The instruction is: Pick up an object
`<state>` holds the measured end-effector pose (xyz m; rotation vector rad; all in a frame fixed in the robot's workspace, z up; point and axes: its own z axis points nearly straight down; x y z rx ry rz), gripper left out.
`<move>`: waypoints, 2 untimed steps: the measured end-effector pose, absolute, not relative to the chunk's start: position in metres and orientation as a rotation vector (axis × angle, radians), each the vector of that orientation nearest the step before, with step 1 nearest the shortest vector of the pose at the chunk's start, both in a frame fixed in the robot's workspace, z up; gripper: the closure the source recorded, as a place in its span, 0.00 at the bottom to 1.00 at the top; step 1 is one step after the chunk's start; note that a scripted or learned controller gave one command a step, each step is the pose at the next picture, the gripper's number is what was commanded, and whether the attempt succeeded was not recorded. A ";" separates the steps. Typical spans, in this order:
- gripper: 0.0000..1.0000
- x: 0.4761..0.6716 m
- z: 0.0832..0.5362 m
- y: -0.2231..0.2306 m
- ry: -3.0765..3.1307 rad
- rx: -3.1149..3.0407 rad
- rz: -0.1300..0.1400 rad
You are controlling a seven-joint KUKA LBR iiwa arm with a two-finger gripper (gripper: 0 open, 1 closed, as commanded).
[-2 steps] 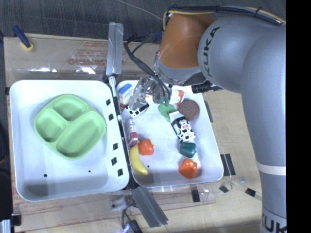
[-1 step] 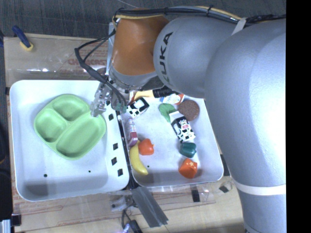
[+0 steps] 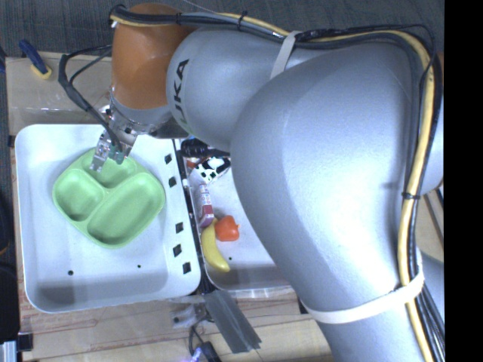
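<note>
Green plastic divided plate lies in the left white bin. Gripper sits at the plate's upper rim, fingers closed on that rim. Right bin contains a yellow banana, an orange-red tomato-like piece and a black-and-white die, partly under the grey arm.

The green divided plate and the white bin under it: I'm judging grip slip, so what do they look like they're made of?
The green divided plate looks like moulded plastic with a matte, slightly satin finish: uniform colour, soft rounded compartment walls. The left white bin seems to be smooth plastic too, faintly glossy, with rounded corners; coated metal can't be ruled out.
</note>
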<state>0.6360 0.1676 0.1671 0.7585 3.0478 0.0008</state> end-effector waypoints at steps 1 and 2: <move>1.00 0.626 0.166 0.214 2.954 1.063 0.002; 1.00 0.629 0.304 0.214 2.984 0.941 0.013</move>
